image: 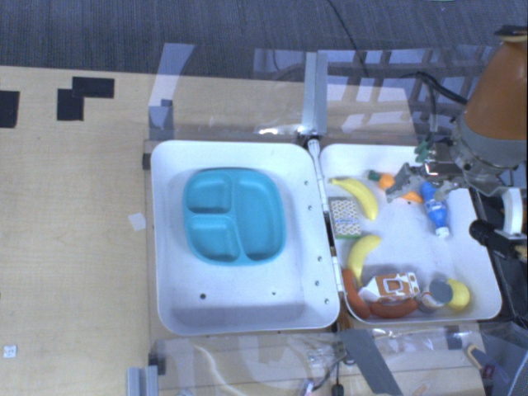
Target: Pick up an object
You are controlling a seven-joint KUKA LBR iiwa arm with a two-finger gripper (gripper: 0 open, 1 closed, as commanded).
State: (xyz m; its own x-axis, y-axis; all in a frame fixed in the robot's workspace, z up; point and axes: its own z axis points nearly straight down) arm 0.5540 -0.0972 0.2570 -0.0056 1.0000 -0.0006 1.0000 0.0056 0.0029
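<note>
My gripper (426, 172) hangs over the far right part of the right bin (487, 258), below the orange band of the arm (502, 89). Just under it lie a blue bottle (434, 209) with a white cap and a small orange piece (410, 195). Another orange piece (385, 180) lies a little to the left. Two bananas sit in the bin, one (359, 196) near the far left and one (361, 252) in the middle. A brown sausage (375, 305), a small carton (396, 286), a grey round thing (441, 290) and a yellow thing (459, 295) crowd the near edge.
The left bin (173, 246) holds a blue divided plate (234, 215). A patterned packet (344, 216) lies by the wall between the bins. Metal frame posts (314, 97) and cables (429, 81) stand behind the bins.
</note>
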